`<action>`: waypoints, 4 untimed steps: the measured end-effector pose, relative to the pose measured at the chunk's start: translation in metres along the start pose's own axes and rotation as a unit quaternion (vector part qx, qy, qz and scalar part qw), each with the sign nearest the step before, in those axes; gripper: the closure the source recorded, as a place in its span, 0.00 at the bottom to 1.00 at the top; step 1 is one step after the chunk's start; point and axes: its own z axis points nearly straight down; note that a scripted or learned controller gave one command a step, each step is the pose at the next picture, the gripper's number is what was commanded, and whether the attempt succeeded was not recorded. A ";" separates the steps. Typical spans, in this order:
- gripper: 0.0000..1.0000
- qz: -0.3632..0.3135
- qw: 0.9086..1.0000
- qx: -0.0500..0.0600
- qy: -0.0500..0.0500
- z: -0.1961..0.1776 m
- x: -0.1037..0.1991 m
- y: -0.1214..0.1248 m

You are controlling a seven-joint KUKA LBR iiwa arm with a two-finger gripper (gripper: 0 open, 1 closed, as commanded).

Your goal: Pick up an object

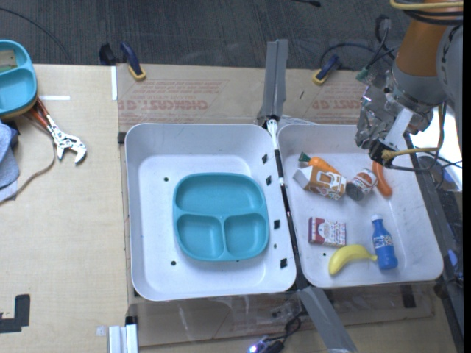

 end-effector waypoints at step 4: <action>1.00 -0.682 0.732 -0.003 0.000 -0.110 -0.010 -0.018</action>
